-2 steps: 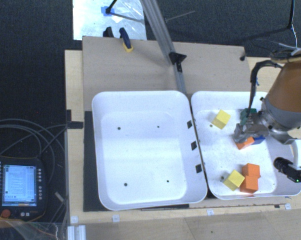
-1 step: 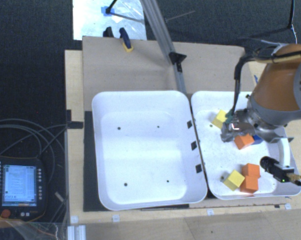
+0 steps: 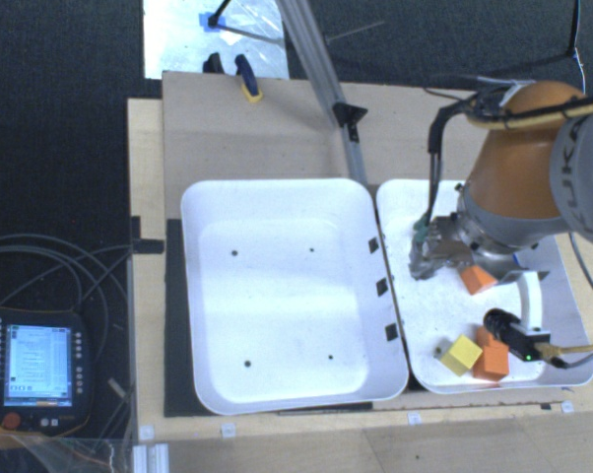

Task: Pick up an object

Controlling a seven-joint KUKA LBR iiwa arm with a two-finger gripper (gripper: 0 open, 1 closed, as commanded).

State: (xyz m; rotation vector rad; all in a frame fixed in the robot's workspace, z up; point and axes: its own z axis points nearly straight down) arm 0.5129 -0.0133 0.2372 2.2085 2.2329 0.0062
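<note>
We are holding the pincer (image 3: 430,256) low in the right-hand bin (image 3: 405,210), unable to tell if it is apart or together. An orange block (image 3: 477,280) is lying just beside it, toward the view's right.

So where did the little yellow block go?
In the camera view, the yellow block lies in the right-hand bin, near its front edge, just left of an orange block.

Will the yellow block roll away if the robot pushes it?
Probably not: the yellow block has flat faces, so it should slide, not roll. It looks stiff. An orange block sits right beside it, so a push might nudge that too.
</note>
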